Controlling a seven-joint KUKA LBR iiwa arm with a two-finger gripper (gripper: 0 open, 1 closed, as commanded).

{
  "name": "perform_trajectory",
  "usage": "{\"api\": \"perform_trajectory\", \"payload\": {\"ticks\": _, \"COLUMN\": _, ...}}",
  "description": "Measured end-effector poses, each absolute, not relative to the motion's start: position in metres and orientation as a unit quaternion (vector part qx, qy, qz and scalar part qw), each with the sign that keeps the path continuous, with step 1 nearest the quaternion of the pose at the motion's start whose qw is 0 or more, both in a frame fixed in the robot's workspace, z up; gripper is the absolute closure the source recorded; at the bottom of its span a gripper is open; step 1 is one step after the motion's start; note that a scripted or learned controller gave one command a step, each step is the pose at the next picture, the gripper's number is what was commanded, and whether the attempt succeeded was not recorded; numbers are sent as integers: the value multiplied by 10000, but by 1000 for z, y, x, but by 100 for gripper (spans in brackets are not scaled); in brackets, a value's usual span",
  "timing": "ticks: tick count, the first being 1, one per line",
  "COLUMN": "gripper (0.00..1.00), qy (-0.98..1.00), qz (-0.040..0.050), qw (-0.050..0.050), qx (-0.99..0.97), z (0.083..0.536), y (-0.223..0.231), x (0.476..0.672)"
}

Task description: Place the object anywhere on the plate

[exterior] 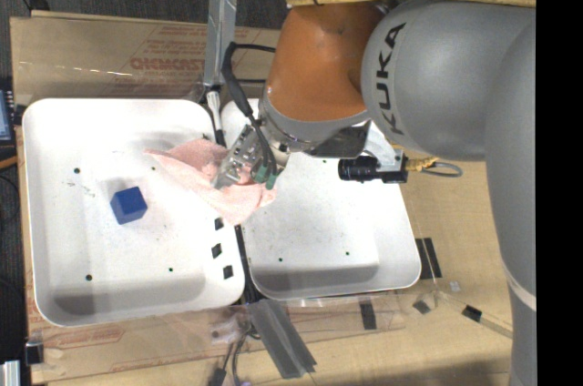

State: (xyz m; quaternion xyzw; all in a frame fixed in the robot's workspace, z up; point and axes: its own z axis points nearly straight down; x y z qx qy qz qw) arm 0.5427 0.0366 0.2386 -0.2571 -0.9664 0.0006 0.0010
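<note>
Here, a pink cloth (211,177) lies draped over the shared rims of the two bins, long axis running 10 to 4 o'clock. The gripper (246,164) sits on its 3 o'clock end, seemingly pinching fabric. A blue cube (129,204) rests at 9 o'clock in the left bin (55,193); the right bin (337,229) has open floor.

Bright even overhead light, soft shadows in bin corners, slight blur, mild glare on white bins (55,193)

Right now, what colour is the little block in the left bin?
Blue. The block shows clearly in the camera view, on the white bin floor.
</note>
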Motion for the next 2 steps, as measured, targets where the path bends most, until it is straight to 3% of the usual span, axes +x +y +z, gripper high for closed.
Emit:
{"api": "perform_trajectory", "payload": {"ticks": 1, "gripper": 100, "qy": -9983, "qz": 6, "qw": 14, "qx": -578, "z": 234, "y": 84, "x": 529}}
{"api": "perform_trajectory", "payload": {"ticks": 2, "gripper": 0, "qy": -9983, "qz": 6, "qw": 12, "qx": -578, "z": 234, "y": 84, "x": 529}}
